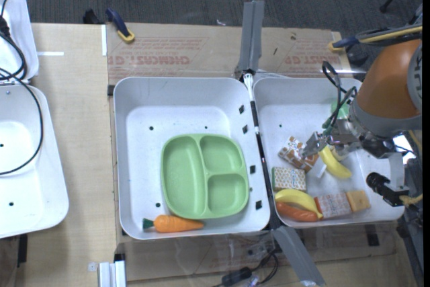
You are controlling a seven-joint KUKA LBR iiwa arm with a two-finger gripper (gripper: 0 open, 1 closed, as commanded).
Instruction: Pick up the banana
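Observation:
A small yellow banana (334,163) lies tilted in the middle of the right bin (282,101). The gripper (324,145) hangs directly over the banana's upper end, at the tip of the grey arm with the orange band (392,84). I cannot see whether it touches the fruit. A second yellow curved piece (295,197) rests at the bin's front on a red-orange item (299,213).
Around the banana lie a brown-and-white snack pack (291,150), a green-and-white box (289,179), a pinkish carton (333,206) and a yellow block (358,199). The left bin (134,144) holds a green divided plate (205,175) and a carrot (176,224).

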